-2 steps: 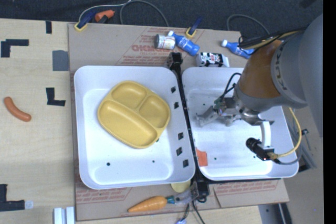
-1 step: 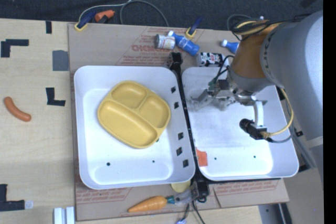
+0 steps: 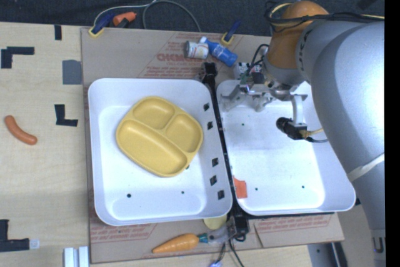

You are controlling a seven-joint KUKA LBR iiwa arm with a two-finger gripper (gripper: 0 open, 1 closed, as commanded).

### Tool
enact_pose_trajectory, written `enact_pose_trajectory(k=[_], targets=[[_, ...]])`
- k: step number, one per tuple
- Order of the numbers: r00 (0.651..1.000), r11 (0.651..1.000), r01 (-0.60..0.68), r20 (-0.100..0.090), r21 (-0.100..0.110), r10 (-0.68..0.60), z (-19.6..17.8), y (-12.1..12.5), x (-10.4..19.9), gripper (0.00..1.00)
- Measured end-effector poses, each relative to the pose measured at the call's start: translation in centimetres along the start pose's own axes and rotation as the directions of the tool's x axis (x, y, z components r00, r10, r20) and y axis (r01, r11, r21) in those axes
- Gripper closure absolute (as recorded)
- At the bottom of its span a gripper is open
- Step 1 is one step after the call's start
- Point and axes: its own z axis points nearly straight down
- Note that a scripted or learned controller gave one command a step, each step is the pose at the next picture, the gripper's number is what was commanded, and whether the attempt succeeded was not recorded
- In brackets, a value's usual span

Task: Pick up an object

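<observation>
Yellow plastic, a divided plate (image 3: 160, 136), lies flat in the left bin (image 3: 103, 197), a little above its middle. I see my jaws (image 3: 249, 95) low over the top-left corner of the right bin (image 3: 325, 194), close to the wall between the two bins; whether they are wide or narrow I cannot tell. A small orange scrap (image 3: 240, 187) lies at that bin's lower left. An orange carrot (image 3: 176, 243) rests on the bench below the bins.

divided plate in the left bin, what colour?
Yellow: the three-compartment plastic plate, clearest in the camera view.
</observation>
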Motion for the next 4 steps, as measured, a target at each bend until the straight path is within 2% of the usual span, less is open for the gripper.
enact_pose_trajectory(k=[1,2,3,4], targets=[[1.0,1.0,-0.003,0.002,0.001,0.003,-0.1,-1.1,0.5,0.0],[1.0,1.0,-0.002,0.003,0.001,0.002,-1.1,-1.1,0.4,1.0],[1.0,1.0,-0.002,0.003,0.001,0.002,-1.1,-1.1,0.5,0.0],[1.0,1.0,-0.002,0.001,0.002,0.002,0.0,-1.5,0.2,0.0]])
